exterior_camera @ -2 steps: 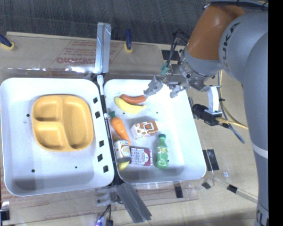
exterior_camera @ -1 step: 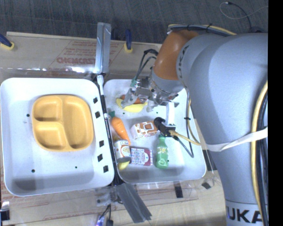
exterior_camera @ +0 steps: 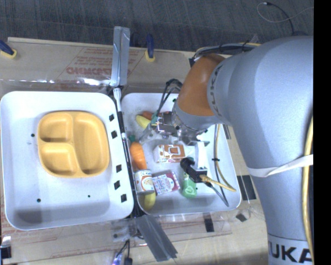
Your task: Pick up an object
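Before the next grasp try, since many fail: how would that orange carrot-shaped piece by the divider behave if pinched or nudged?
The orange carrot-shaped piece looks smooth and glossy, so it may slip from a pinch. Its rounded, tapered body suggests that it would roll if nudged. It lies against the right bin's wall, with the small carton close below, leaving little room for fingers.

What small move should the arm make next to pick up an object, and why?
Probably lower the gripper slowly onto one object. It hangs over the back of the right bin, where the orange carrot-like piece and the small packets lie close together; the left bin holds the yellow divided tray.
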Robot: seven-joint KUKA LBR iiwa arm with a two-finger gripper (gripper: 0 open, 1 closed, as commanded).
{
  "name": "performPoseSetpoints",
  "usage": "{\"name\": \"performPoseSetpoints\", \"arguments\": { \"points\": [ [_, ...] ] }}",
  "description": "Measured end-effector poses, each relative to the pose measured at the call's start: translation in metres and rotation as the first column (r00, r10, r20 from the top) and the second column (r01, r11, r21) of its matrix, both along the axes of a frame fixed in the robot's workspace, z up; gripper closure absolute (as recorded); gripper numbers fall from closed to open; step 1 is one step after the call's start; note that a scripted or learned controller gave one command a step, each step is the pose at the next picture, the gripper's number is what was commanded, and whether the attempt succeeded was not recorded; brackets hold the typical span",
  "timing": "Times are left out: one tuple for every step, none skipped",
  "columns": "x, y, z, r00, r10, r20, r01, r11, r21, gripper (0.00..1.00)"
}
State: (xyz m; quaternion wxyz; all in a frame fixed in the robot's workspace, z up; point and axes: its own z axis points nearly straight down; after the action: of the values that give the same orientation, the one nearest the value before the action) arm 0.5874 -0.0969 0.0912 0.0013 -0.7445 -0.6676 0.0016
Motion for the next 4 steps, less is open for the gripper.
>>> {"name": "performPoseSetpoints", "arguments": {
  "points": [
    [0.000, 0.000, 0.000, 1.000, 0.000, 0.000, 0.000, 1.000, 0.000, 0.00],
    [-0.066, -0.004, 0.000, 0.996, 0.091, 0.000, -0.091, 0.996, 0.001, 0.00],
    [-0.012, -0.019, 0.000, 0.985, 0.170, 0.002, -0.170, 0.985, 0.001, 0.00],
    [0.066, -0.003, 0.001, 0.924, 0.381, -0.001, -0.381, 0.924, 0.003, 0.00]
  ]
}}
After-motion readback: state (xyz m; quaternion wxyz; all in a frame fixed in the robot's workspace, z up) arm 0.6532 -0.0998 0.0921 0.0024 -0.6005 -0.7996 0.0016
